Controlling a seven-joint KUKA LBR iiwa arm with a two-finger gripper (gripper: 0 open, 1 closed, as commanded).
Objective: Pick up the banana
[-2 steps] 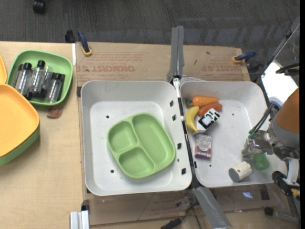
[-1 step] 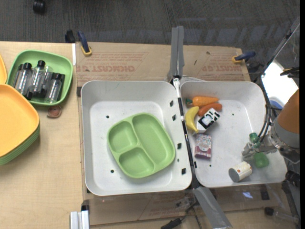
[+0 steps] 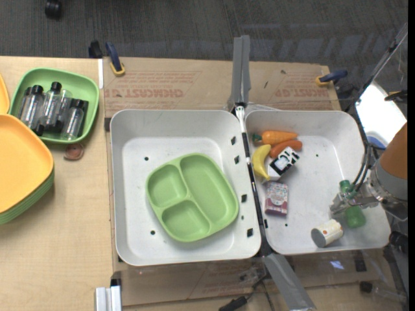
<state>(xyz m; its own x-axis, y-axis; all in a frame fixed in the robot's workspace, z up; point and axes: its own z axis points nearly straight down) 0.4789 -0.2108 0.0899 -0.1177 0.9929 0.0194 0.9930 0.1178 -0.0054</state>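
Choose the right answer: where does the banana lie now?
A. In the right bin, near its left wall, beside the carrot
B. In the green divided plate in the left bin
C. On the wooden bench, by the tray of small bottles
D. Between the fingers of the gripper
A. The banana lies in the right bin close to its left wall, just below the carrot, far from the gripper at the bin's right side.
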